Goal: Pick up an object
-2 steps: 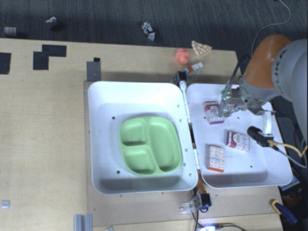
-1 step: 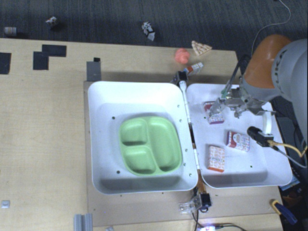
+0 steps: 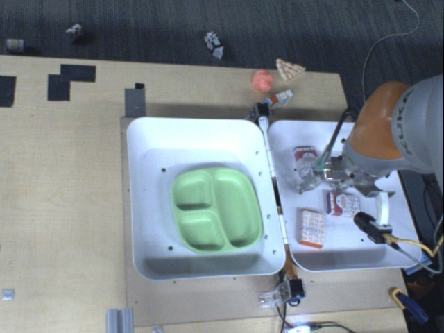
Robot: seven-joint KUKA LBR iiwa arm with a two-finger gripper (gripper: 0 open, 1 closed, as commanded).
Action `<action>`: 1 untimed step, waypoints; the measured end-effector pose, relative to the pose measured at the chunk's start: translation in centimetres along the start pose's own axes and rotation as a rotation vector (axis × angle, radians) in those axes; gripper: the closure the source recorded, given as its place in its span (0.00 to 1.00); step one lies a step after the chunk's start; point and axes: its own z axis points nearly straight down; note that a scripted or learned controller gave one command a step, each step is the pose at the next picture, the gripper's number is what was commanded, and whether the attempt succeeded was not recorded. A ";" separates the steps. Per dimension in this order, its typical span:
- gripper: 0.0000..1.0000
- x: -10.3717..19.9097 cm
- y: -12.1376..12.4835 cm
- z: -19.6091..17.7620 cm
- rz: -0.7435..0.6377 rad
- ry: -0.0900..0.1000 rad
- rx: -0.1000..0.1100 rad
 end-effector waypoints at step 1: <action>1.00 0.0 0.2 -1.2 -0.001 -0.001 -0.007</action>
